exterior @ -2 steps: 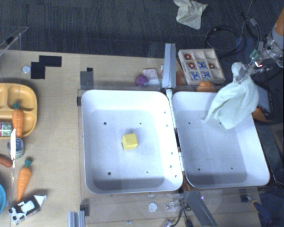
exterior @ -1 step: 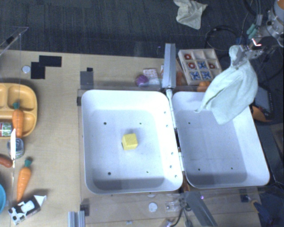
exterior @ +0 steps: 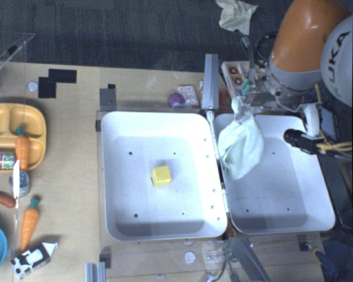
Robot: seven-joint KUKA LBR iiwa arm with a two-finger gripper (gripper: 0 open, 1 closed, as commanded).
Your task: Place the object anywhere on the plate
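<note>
A pale white cloth [exterior: 241,146] hangs bunched in a teardrop shape over the left side of the right bin [exterior: 287,215], by the divider between the bins. Its top is pinched to a point under my gripper [exterior: 241,102], which is shut on it at the right bin's back left corner. The grey and orange arm [exterior: 303,38] comes in from the upper right. A yellow block [exterior: 161,175] lies in the middle of the left bin [exterior: 127,220]. A yellow divided plate [exterior: 30,118] sits on the bench at the far left, with a toy carrot [exterior: 21,153] on it.
Left of the bins lie another carrot [exterior: 28,220], a small can [exterior: 6,160], a sausage [exterior: 6,201] and a cow-patterned carton [exterior: 32,257]. A purple ball [exterior: 176,99] and a small packet [exterior: 187,92] sit behind the left bin. A crumpled rag [exterior: 236,15] is at the top.
</note>
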